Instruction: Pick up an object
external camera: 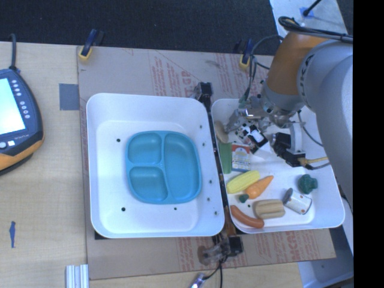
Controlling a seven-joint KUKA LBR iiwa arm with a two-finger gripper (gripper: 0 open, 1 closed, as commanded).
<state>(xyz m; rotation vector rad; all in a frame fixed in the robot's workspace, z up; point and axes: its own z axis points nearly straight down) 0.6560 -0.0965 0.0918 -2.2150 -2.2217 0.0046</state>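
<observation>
Low, gripper (243, 131) — right bin (327, 218), toy corn (243, 180)

gripper (242, 129) fingers lost in clutter; teach pendant (17, 120) cut by left edge

The light on my bench is bright and even, coming mostly from above, with a cool, slightly bluish cast. The two shallow white plastic bins, left (99, 161) and right (327, 212), glare close to pure white, so their rims lose detail. The sky-blue divided plate (163, 165) shows only soft shading in its compartments. My grey arm with its orange band (300, 59) throws a faint shadow over the far end of the right bin, where the small items around my wrist look dark and muddled. The dark floor beyond the bench is nearly black. The whole picture is soft and coarse-grained; fine edges smear, and the printed cardboard lettering cannot be read.
</observation>
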